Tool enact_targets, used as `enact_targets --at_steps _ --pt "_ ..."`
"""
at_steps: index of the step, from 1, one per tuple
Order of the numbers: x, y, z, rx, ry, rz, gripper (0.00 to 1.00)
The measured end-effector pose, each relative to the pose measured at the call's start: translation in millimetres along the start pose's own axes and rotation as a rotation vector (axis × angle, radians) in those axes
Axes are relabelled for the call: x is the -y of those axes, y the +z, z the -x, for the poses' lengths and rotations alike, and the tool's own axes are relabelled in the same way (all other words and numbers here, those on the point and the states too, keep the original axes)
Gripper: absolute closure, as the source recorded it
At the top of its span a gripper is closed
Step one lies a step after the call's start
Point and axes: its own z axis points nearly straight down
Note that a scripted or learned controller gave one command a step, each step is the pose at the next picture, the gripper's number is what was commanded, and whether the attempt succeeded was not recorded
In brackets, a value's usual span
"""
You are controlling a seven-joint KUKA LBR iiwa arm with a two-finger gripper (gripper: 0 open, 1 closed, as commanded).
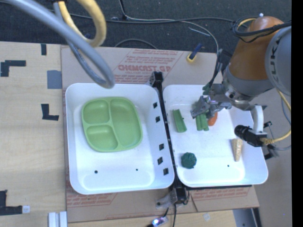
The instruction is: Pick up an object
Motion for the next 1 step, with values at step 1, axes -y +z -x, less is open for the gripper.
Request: enact_targets --at_steps 1 --pt "-9.0 8.8 -46.3 0.0 -0.001 -0.001 1.0"
